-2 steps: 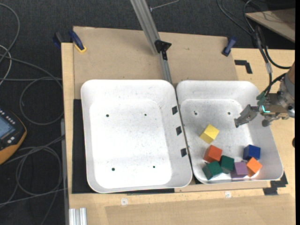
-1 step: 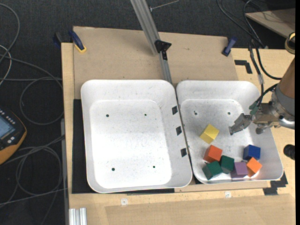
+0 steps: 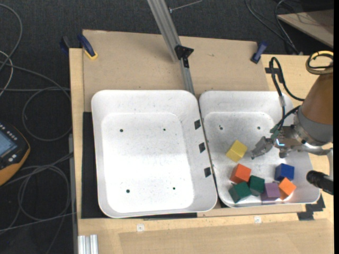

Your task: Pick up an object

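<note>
While reaching in low from the right, poised over right bin (image 3: 233,107): gripper (image 3: 266,146), fingers spread, grasping nothing; below, matte cubes, yellow block (image 3: 237,150) nearest.

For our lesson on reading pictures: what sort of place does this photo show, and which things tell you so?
Most likely a robotics lab or test bench. A robot arm reaches over two white bins on a wooden bench, small coloured blocks lie in the right-hand bin, and loose cables trail across the carpet.
</note>
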